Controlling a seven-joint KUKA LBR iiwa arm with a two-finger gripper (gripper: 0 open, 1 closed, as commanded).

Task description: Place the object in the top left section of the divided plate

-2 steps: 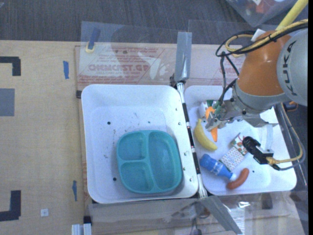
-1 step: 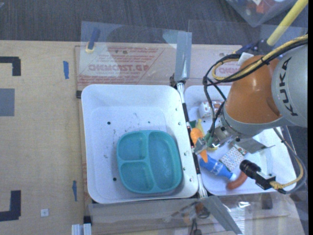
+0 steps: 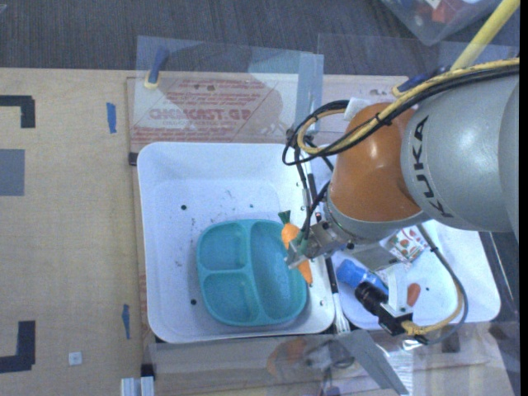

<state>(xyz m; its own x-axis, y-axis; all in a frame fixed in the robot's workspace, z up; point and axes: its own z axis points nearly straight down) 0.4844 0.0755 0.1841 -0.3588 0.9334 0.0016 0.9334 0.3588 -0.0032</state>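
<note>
1. The grey KUKA arm with its orange wrist band [image 3: 375, 172] reaches in from three o'clock and hangs over the seam between the two shallow white plastic bins, the left bin [image 3: 165, 221] and the right bin [image 3: 483, 299].
2. The teal plastic divided plate [image 3: 247, 272] lies in the left bin, toward its five o'clock corner, with three sections showing.
3. The two-finger gripper [image 3: 299, 250] sits at the plate's three o'clock rim. A small orange, carrot-like toy with a green tip [image 3: 290, 236] shows right at the gripper, touching or just over that rim. How wide the claw stands, and whether it truly grips the toy, cannot be told; the wrist hides it.
4. The right bin holds a blue cylinder [image 3: 353, 271], a small red piece [image 3: 413, 292] and a printed card [image 3: 407, 242], partly under the arm.
5. Judged risks:
   - The toy is at the plate's right edge, while the target section lies toward ten o'clock. Let go here, it would likely land in the wrong section or on the rim.
   - If the hold is loose, the toy could slip during the move across.
   - A low pass could catch the ridges and shove the light plate.
</note>
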